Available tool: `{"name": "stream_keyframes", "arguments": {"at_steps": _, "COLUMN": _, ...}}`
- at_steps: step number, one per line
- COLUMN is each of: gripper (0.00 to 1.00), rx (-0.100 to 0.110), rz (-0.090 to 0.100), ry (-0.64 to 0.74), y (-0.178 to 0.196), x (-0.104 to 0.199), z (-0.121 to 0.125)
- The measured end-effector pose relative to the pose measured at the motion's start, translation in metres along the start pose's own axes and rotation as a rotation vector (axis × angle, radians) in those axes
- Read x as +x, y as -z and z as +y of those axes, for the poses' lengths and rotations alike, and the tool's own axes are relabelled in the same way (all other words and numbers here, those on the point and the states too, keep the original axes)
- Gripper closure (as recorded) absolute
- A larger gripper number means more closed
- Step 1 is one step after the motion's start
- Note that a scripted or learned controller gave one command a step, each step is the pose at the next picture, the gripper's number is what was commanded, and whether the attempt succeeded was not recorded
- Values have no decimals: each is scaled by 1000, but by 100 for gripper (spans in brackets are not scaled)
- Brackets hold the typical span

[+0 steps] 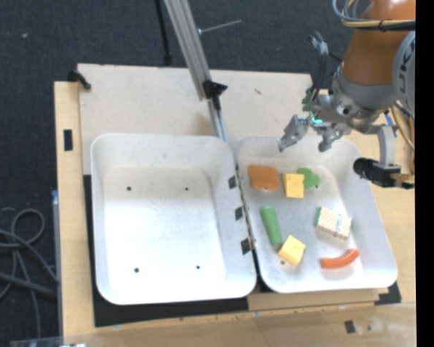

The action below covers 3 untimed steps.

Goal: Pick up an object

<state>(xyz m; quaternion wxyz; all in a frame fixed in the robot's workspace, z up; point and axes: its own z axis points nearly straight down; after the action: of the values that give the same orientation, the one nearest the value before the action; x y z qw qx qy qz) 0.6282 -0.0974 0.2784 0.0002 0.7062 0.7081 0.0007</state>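
My gripper (307,138) hangs open above the far edge of the right bin (369,215), with nothing between its fingers. Below it in that bin lie an orange-brown block (264,178), a small yellow block (294,185) and a green piece (309,177) close together. Nearer the front are a green cylinder (271,225), a yellow cube (291,250), a pale patterned block (333,223) and a red-orange curved piece (339,259).
The left bin (159,215) sits beside the right one, the rims meeting at the middle. A slanted metal post (192,45) rises behind the bins. Cables lie on the floor at the left.
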Motion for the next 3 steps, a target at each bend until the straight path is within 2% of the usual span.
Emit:
{"name": "stream_keyframes", "arguments": {"at_steps": 1, "gripper": 0, "rx": 5, "rz": -3, "ry": 0, "y": -52, "x": 8, "z": 1}}
{"name": "stream_keyframes", "arguments": {"at_steps": 2, "gripper": 0, "rx": 5, "rz": -4, "ry": -5, "y": -107, "x": -4, "z": 3}}
{"name": "stream_keyframes", "arguments": {"at_steps": 3, "gripper": 0, "rx": 5, "rz": -4, "ry": -6, "y": -152, "x": -1, "z": 6}}
